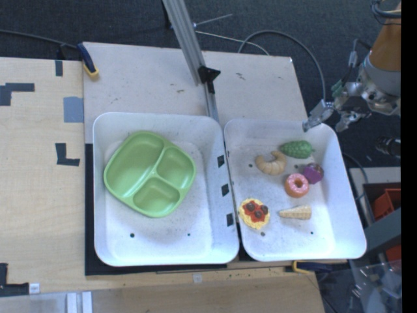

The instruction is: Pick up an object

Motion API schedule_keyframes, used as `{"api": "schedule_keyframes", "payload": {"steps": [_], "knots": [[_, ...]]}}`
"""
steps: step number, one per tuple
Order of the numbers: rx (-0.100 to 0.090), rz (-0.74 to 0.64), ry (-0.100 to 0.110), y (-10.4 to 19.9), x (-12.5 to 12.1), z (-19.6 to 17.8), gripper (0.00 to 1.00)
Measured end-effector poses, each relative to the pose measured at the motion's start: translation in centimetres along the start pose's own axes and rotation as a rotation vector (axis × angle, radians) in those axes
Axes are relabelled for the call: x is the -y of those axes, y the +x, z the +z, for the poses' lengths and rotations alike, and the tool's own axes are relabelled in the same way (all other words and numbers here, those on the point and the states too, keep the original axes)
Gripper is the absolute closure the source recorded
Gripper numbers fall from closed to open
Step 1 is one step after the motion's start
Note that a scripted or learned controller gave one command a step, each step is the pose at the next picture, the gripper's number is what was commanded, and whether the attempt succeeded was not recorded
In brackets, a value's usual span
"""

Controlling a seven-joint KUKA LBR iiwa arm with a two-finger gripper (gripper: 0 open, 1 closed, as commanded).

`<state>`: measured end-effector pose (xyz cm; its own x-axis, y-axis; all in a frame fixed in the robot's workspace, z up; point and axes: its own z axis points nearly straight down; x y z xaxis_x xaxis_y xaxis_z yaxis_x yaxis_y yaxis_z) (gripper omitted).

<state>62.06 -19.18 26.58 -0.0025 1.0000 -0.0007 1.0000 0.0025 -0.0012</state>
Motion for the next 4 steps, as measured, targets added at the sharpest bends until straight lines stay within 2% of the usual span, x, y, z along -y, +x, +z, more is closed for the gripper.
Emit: {"api": "schedule_keyframes", "payload": {"steps": [1, 2, 4], "knots": [[0.001, 0.000, 0.000, 0.0, 0.0, 0.0, 0.00], [-0.001, 0.002, 0.006, -0.5, 0.0, 6.3, 0.00], [0.000, 0.000, 0.003, -1.0, -0.1, 17.9, 0.00]]}}
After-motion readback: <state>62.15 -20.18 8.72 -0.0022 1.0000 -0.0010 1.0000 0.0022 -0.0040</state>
